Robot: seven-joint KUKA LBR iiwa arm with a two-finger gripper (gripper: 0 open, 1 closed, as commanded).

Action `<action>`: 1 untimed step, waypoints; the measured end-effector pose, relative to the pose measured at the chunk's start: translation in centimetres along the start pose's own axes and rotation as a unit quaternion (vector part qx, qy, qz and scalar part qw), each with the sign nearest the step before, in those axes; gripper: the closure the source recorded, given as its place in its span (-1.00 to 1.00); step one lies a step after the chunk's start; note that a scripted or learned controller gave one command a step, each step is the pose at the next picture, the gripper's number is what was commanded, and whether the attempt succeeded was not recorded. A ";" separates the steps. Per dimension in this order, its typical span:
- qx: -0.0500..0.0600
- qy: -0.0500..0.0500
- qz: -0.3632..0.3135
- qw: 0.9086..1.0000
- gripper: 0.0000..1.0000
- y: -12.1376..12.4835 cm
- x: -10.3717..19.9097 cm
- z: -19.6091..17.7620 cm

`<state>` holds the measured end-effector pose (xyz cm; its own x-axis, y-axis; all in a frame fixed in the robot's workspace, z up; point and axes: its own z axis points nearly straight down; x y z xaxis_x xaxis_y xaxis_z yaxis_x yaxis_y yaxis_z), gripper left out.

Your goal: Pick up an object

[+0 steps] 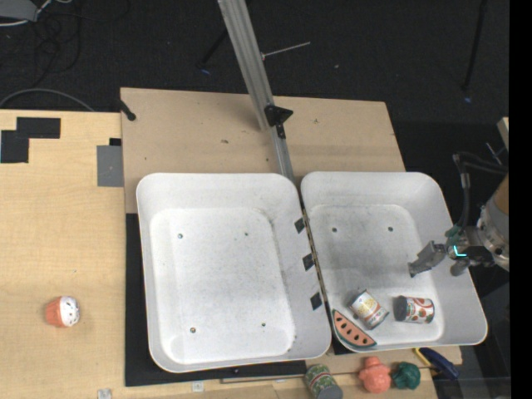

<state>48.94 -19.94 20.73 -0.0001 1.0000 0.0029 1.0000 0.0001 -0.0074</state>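
Candidate targets sit in the right bin [374, 198], near its front edge: a small can [366, 307] with a pale label lying tilted, a second can [414, 309], dark-ended with a red and white label, on its side just right of the first, and a flat watermelon slice [353, 328] toy at the bin's front left corner. Cans look rigid, light, smooth-walled; likely to roll or slip, so grip across the cylinder body, fingers on the curved sides, not the ends. Slice is thin and lies flat against the bin floor, harder to get under. Gripper [428, 258] hangs above and right of the second can, apart from it, nothing between its fingers; opening width can't be made out at this resolution. Bin is shallow white plastic, speckled, rounded corners. Left bin [166, 198] sits alongside. Outside, past the right bin's front rim on the surface: a green-topped jar [317, 381], a pinkish lumpy toy [375, 374], a green lumpy toy [406, 376].
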 end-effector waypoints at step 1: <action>-0.002 -0.001 0.001 1.000 -1.00 0.1 0.0 -0.2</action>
<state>49.03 -19.99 20.92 0.0020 1.0000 0.0015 1.0000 -0.0019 -0.0027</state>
